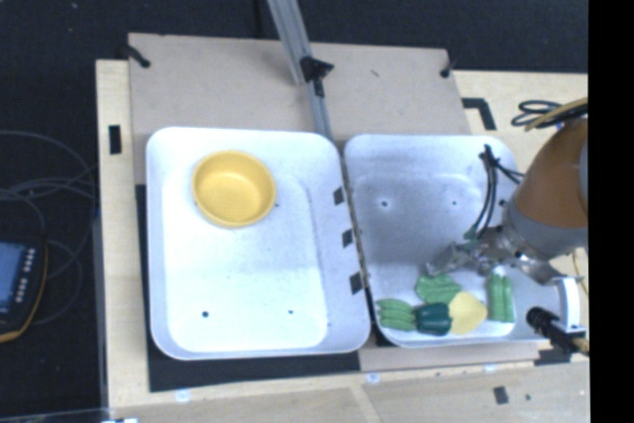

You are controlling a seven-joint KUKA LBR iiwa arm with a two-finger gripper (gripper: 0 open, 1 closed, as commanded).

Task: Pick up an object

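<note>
My gripper [448,263], fingers apart, sits just above green toy [437,289]: prob. light, soft plastic; I'd pinch mid-body.

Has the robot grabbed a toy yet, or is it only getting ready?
Done: the gripper has reached into the right bin, just above the green toy. In hand: nothing visible between its fingers. Left: grabbing and lifting one from the pile, where the yellow toy also lies. The yellow bowl sits in the left bin.

Glossy yellow plastic bowl [234,188] gleaming, smooth white bins [248,332] slightly speckled, matt pale wood bench [238,64], and a dull metal rail [282,5] overhead.
</note>
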